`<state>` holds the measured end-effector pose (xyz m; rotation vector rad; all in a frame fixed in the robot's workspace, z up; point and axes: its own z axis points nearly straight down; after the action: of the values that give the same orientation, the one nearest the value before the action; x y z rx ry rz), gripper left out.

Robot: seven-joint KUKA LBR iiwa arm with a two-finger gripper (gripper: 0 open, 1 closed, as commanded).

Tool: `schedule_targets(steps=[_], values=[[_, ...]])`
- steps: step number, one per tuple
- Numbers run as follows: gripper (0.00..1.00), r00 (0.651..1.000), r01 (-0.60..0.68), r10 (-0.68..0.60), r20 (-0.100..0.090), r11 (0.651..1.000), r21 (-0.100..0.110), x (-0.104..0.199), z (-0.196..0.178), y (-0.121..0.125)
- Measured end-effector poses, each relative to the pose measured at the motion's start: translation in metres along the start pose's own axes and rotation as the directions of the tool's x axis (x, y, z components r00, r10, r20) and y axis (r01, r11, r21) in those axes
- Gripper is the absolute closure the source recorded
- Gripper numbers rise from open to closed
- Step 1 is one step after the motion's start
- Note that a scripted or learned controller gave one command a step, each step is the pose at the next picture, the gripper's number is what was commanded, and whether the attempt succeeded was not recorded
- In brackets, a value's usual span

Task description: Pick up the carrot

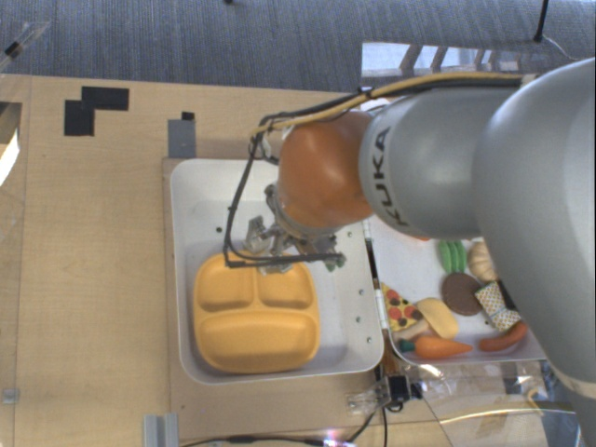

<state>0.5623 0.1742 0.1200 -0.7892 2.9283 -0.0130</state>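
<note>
The carrot [443, 347] is a short orange piece lying near the front edge of the right bin [466, 357]. My gripper [282, 252] hangs over the left bin [186, 250], at the far edge of a yellow compartment tray [256, 319]. It is well to the left of the carrot, and nothing shows in its grasp. The big grey arm and its orange band [321, 175] cover much of the right bin.
Beside the carrot lie a pizza slice [400, 313], a pale yellow piece [438, 317], a brown disc [459, 292], green beans [453, 254] and a reddish sausage-like piece [504, 339]. Cables [400, 389] run along the bench front.
</note>
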Motion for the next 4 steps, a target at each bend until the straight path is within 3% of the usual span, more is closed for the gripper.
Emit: schedule_targets(steps=[1,2,3,4], values=[[1.00,0.989,-0.138,0.137,-0.060,0.990,-0.013,-0.029,-0.080,0.052],[1.00,0.923,-0.373,0.372,-0.099,0.928,0.008,-0.010,-0.121,0.063],[1.00,0.761,-0.646,0.647,-0.045,0.763,0.028,-0.011,-0.085,0.053],[1.00,0.461,-0.887,0.887,-0.019,0.461,0.029,0.010,-0.100,0.066]])
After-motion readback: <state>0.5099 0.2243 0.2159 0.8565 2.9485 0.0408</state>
